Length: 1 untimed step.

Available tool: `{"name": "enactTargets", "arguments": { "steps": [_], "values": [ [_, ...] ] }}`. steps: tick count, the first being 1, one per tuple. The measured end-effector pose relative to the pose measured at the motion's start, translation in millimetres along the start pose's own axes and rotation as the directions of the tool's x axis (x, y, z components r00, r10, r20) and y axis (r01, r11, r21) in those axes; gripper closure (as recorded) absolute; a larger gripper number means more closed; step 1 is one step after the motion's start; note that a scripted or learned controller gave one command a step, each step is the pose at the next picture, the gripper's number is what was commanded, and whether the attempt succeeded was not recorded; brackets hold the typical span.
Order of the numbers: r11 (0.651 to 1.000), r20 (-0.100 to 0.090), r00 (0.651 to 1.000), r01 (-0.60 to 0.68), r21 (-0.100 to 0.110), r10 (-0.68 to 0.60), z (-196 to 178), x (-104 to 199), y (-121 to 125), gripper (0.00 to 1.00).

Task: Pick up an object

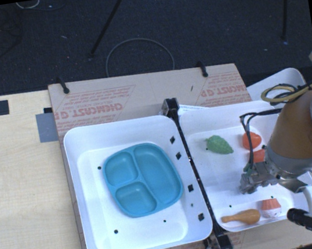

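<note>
tool [253,182] low in right bin [215,199], near green toy [218,144]

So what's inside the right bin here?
In the right bin: a green leafy item, an orange-red object, a tan drumstick-shaped piece, a small white-and-red item. The arm covers the bin's right part.

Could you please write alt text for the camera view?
A grey arm's gripper hangs low in the right white bin, among a green leafy toy, an orange-red object and a tan drumstick. The left bin holds a blue divided plate.
</note>
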<state>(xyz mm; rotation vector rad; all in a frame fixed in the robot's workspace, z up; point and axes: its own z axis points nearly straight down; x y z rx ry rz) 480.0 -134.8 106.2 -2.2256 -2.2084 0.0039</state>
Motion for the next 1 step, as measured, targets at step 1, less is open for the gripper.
{"name": "enactTargets", "arguments": {
  "steps": [1],
  "values": [
    [1.000, 0.002, 1.000, 0.002, -0.004, -0.002, -40.9, -1.5, -4.2, 1.00]
  ]
}}
